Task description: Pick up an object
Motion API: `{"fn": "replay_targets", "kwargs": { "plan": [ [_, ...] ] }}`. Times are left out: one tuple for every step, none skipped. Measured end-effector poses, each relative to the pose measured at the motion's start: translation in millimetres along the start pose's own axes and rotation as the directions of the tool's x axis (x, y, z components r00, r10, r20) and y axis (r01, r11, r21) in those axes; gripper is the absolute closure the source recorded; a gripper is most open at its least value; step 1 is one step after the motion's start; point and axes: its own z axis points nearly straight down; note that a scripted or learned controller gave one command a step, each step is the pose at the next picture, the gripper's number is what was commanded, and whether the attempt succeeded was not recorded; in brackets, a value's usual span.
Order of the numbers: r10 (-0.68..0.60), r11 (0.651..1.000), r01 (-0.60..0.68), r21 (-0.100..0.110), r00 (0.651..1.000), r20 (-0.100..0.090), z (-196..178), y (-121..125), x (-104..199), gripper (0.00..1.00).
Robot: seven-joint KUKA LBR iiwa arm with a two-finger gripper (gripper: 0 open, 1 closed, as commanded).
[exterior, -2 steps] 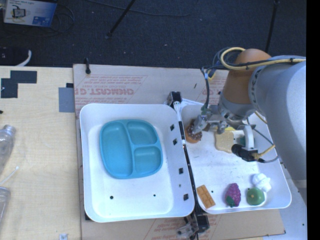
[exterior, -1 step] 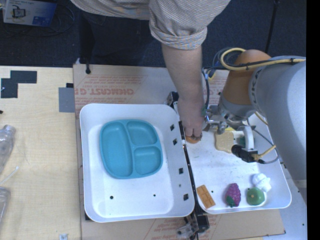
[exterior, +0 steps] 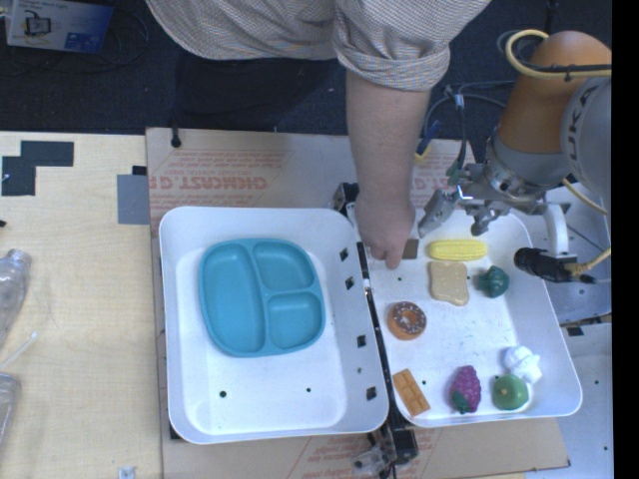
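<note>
Grey and metal, my gripper (exterior: 446, 211) is hanging over the far edge of the right bin (exterior: 547, 312), and I cannot tell whether it is open or closed. Nothing is showing in its grasp.

Just near of it a yellow corn cob (exterior: 457, 250) is lying crosswise, close to the bin's far wall. A tan slice (exterior: 449, 283) is sitting right beside the corn on its near side, and a dark green piece (exterior: 491, 282) is resting just right of the slice.

To my left a person's hand (exterior: 384, 233) is reaching down into the bin's far left corner, crowding the room between me and the divide where the two bins meet.

Further toward the near side, a donut (exterior: 406, 319) is lying by the bin's left wall, with bare white floor stretching to its right. Along the near edge an orange block (exterior: 410, 391), purple grapes (exterior: 464, 388) and a green apple (exterior: 510, 392) are lining up left to right, and a white piece (exterior: 521, 360) is touching the apple from the far side.

The left bin (exterior: 190, 367) is holding a teal divided plate (exterior: 263, 295), with open floor on its near side.
</note>
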Motion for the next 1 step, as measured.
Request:
{"fn": "replay_targets", "kwargs": {
  "plan": [
    [0.000, 1.000, 0.000, -0.005, 1.000, 0.000, 123.8, 1.3, -49.7, 0.00]
  ]
}}
